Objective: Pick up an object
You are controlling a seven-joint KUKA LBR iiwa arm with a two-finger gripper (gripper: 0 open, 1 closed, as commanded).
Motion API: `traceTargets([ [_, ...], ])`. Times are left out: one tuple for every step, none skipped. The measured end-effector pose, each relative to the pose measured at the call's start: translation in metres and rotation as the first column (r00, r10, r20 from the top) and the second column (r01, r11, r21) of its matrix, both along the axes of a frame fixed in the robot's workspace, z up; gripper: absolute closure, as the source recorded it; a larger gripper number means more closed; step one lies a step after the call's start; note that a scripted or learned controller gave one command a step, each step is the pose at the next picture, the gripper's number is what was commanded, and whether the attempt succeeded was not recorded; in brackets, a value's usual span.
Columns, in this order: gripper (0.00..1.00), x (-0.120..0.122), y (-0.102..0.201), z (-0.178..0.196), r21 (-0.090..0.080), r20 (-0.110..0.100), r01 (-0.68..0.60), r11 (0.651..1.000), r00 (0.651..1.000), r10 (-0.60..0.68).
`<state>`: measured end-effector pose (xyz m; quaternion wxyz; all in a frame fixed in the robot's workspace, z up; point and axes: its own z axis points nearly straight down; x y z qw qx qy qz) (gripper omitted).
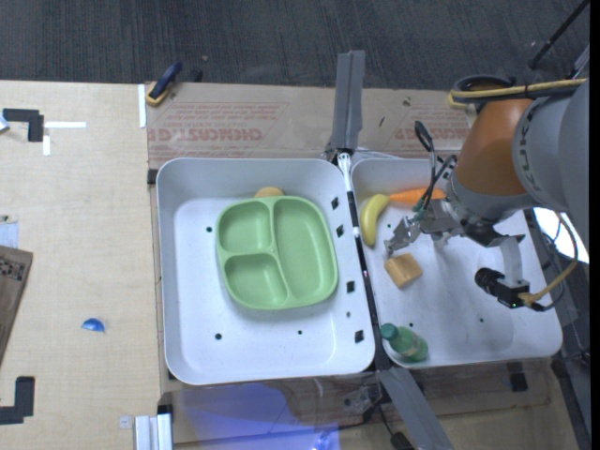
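Reversed red lettering on cardboard (pixel 246 120)

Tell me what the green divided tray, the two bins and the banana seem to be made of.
Green tray: likely moulded plastic, matte pale green, with smooth rounded dividers. Left bin and right bin: seemingly thin white plastic, slightly glossy, with rounded corners and soft highlights. Banana: probably a plastic toy, uniform yellow and smooth, though real fruit cannot be ruled out.

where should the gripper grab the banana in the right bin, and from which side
Grip the banana across its middle from straight above. It lies flat, long axis running up the view, against the right bin's left wall, so fingers should close across its narrow width. The gripper is just right of it.
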<state>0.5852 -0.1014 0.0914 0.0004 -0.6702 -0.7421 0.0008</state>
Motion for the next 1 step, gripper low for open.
traceTargets([
  [0.00, -0.0550, -0.0017, -0.0001, 0.001, -0.001, -0.199, 0.980, 0.980, 0.199],
])
